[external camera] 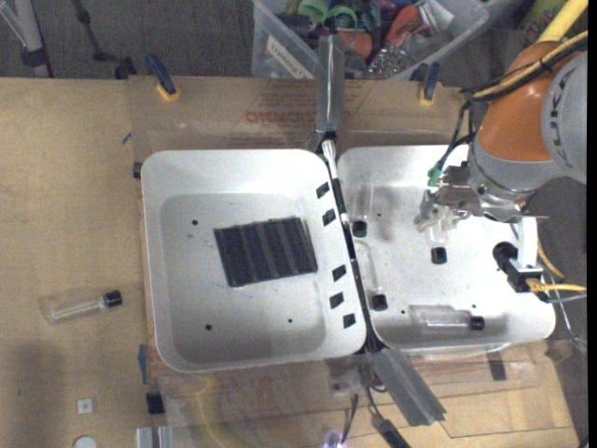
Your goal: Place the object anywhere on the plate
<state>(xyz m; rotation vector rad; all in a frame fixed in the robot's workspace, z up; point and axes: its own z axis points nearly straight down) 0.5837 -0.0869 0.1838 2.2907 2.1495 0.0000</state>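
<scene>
Two white bins (159,250): one dark plate (265,250), three clear vials (446,317).

End effector (438,215) hovers over right bin (392,171); dark ridged plate (265,250) in left bin (233,171)

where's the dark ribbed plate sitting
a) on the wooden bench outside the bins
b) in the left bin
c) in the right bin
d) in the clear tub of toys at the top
b: the dark ribbed plate lies flat on the floor of the left bin, while the arm's claw hangs over the right bin.
</scene>
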